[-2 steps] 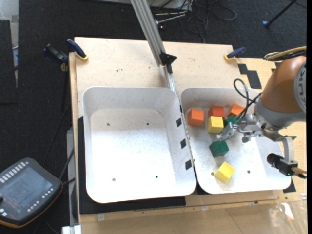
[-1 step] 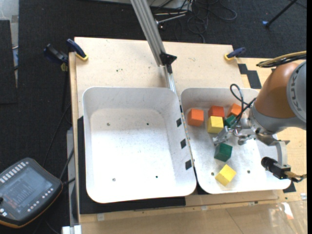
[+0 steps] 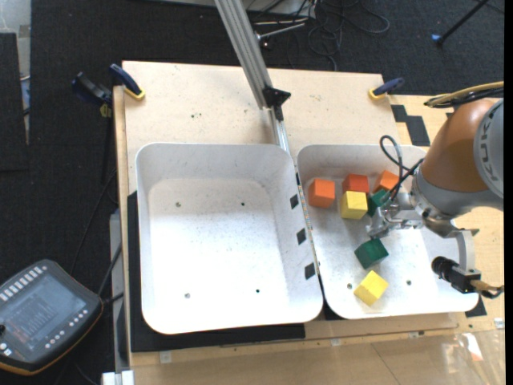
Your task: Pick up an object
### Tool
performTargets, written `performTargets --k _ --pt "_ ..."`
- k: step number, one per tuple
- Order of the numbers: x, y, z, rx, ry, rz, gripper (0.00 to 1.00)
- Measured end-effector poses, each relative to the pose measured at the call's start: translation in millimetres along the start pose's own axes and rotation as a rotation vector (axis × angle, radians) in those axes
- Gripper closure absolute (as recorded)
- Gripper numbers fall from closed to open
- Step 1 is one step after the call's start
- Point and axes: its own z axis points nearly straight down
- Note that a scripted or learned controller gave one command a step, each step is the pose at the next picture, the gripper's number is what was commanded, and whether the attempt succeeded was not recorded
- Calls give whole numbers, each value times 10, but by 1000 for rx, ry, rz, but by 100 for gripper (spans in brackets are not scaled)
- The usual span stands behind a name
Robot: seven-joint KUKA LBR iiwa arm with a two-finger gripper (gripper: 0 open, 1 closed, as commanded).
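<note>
The gripper (image 3: 380, 219) is seen low in the right bin (image 3: 417, 291), near its middle. A green cube (image 3: 371, 252) lies just beside it, toward the bin's near edge. Whether the fingers are spread or pressed together cannot be told.

The grey arm (image 3: 469, 163) reaches in from the right, its pincer (image 3: 380, 224) lowered and pointing left.

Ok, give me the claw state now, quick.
Claw: cannot be told; it sits low in the right shallow white plastic bin, just above the dark green cube.
</note>
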Motion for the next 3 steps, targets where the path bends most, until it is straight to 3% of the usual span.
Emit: performTargets --k 2,3 --pt "59 76 -1149 -5 -2 -5 100" --pt "62 76 -833 5 0 -1 100"
